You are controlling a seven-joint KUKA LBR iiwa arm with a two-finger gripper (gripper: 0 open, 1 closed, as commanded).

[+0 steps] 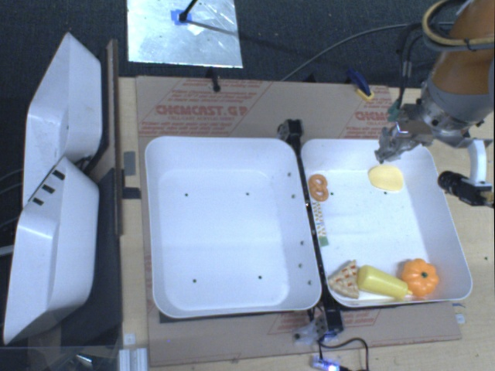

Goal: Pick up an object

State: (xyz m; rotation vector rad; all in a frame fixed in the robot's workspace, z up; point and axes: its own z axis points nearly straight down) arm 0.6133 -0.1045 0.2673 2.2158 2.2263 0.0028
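The right bin (441,230) holds a pale yellow flat round piece (386,178) near its far edge, an orange pretzel (318,187) at its left wall, and a pizza slice (345,279), a yellow pepper-like piece (381,282) and an orange pumpkin (418,277) along its near edge. My gripper (387,151) hangs over the far side of the right bin, just above and a little left of the pale yellow piece. Nothing shows between its fingers.
The left bin (224,222) lies beside the right one, divided from it by a black bar (309,207). A shiny metal sheet (184,20) lies beyond the bench. White housings (54,184) stand at the far left. Cables trail near the arm.
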